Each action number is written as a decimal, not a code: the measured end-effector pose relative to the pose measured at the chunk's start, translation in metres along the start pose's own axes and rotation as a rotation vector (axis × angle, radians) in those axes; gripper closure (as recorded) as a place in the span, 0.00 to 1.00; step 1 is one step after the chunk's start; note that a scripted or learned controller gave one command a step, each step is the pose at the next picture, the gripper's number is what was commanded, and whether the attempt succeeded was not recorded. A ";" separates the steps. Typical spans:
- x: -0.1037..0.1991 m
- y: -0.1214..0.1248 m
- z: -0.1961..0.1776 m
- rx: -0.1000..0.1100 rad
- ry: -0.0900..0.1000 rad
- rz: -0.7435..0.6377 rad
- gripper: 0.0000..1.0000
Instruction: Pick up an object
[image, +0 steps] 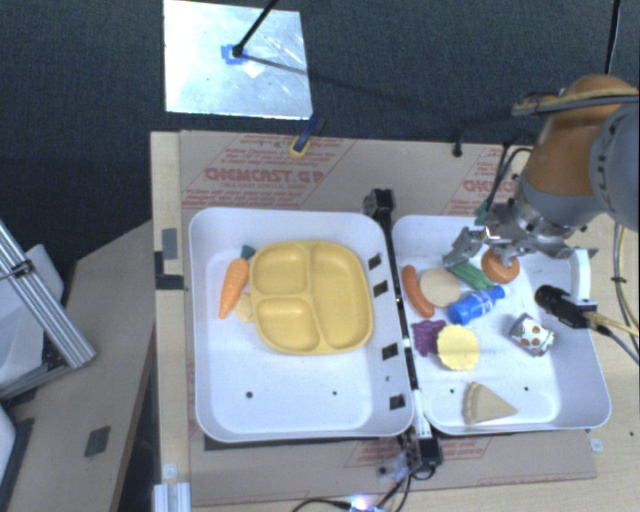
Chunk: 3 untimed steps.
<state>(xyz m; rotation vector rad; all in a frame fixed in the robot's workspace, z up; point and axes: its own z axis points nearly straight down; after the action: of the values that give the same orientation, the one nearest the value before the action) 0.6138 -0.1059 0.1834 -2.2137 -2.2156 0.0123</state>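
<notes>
Brown cardboard (270, 170) lines the bench under two white bins (215, 330).

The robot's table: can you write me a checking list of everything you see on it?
Surface: two shallow white bins, left bin and right bin, on a cardboard sheet over a wooden bench.
Job's things: right bin holds an orange sausage, beige oval, blue bottle, green piece, orange round toy, purple piece, yellow disc, tan wedge, patterned small can.
Clutter: left bin holds a yellow divided tray and toy carrot.
Grippers: gripper low over the green piece; grip unclear.
Cables: black cables by the arm.
Surroundings: shiny plate on dark floor.
</notes>
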 end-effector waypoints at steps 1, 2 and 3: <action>0.000 0.003 -0.008 -0.014 -0.002 -0.002 0.00; 0.005 0.013 0.044 -0.011 -0.001 -0.005 0.00; 0.005 0.017 0.071 -0.024 -0.003 -0.001 0.00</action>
<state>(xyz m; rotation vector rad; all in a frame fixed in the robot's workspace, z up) 0.6297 -0.1011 0.1122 -2.2258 -2.2310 -0.0114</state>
